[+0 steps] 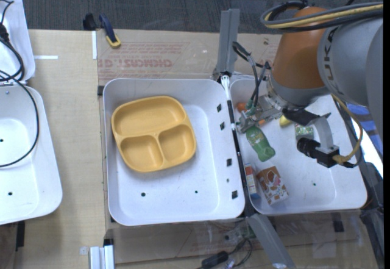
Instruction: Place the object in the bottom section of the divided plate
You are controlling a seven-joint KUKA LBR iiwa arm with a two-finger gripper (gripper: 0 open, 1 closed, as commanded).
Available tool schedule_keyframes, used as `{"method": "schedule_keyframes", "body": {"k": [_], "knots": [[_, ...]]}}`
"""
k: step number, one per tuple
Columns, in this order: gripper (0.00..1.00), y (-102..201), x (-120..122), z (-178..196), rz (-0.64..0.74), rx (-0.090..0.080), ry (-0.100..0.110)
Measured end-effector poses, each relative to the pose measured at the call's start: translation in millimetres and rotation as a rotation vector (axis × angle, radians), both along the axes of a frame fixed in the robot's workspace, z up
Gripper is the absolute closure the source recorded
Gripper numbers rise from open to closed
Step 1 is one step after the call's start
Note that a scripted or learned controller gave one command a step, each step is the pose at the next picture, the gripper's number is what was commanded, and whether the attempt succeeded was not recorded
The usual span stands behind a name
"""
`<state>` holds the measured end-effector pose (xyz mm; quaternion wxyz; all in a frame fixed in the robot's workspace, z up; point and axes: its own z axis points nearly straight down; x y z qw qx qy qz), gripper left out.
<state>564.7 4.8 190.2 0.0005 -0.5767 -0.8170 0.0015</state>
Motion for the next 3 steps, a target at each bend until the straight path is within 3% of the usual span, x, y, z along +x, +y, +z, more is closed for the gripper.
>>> {"method": "schedule_keyframes", "body": {"k": [1,2,3], "knots": [[1.00,79.7,48.3,0.1,0.104,0.000,-0.001],[1.00,153.9,80.6,-38.4,0.288,0.000,-0.002],[0.00,153.9,80.8,-38.3,0.288,0.000,-0.003]]}}
